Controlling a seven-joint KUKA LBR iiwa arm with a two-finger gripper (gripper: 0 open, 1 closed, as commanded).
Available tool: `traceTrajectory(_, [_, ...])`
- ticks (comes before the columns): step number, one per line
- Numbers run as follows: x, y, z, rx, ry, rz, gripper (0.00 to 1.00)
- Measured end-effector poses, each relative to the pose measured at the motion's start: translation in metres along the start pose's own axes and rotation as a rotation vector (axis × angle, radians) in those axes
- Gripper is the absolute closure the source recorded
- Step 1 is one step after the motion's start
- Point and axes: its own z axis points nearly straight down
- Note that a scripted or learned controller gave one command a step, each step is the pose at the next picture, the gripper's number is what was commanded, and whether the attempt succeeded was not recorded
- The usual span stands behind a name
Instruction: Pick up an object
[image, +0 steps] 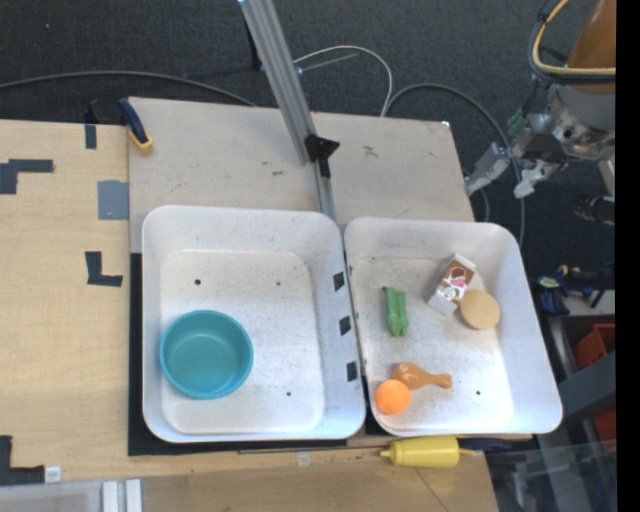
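Note:
My gripper hangs at the upper right, above the bench and beyond the far right corner of the right bin. Its two fingers are spread and open, with nothing between them. In the right bin lie a green piece, a small brown and white carton, a tan round disc touching the carton, an orange ball and a tan drumstick-shaped piece. A blue bowl sits in the left bin, near its front left.
A yellow bottle lies on the bench just outside the right bin's front edge. A slanted metal pole stands behind the seam between the bins. A yellow and blue clamp rests at the back left. Cables run behind the bench.

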Motion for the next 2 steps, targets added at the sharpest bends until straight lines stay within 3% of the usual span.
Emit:
traceTrajectory(1, [0.000,0.000,0.000,0.000,0.000,0.000,0.00])
traceTrajectory(2, [0.001,-0.003,0.065,0.006,0.002,0.001,0.00])
